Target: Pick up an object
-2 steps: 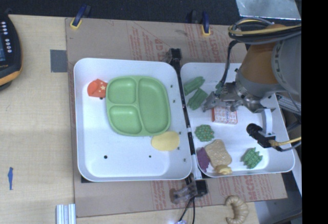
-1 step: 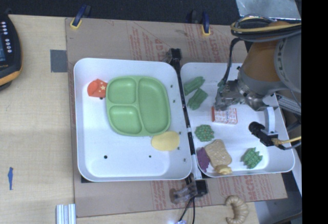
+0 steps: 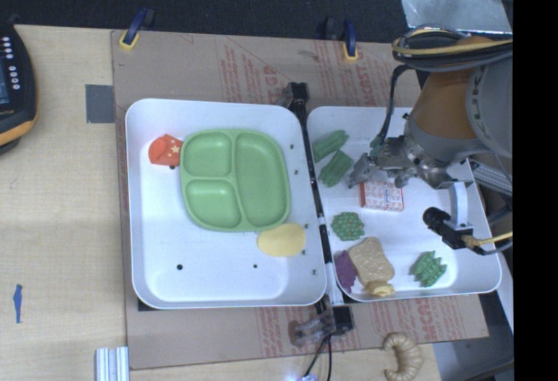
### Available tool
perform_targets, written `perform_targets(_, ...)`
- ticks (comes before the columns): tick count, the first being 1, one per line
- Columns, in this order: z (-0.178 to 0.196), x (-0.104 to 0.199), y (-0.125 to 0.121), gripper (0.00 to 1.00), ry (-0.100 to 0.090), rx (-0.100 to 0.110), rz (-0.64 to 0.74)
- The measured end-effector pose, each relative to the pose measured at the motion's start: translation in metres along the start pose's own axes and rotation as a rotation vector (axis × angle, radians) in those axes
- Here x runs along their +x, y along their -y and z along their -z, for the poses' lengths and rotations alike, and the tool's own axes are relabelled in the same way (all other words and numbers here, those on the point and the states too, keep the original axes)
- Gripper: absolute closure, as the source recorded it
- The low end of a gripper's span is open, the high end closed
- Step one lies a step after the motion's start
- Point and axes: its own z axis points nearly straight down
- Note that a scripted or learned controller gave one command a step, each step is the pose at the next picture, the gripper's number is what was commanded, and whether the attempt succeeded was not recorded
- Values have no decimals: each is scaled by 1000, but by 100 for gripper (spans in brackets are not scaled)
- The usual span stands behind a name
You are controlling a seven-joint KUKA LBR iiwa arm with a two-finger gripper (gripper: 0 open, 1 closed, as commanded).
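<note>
curled beige piece on bench front | claw grip unclear | red-printed card text unreadable

Two bins are white. Left one: light green plate w/ 3 sections, red toy w/ yellow star, pale yellow piece. Right bin: dark green leaves, round green piece, green piece, beige bread slice, purple piece, white card w/ red print. Arm is grey w/ orange band. Bench is light wood; clamps blue and yellow.
</note>
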Motion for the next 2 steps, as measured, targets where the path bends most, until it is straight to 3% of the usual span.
perform_targets(1,-22,5,9,0,-2,-2,2)
perform_targets(2,-9,3,7,100,-2,-5,0)
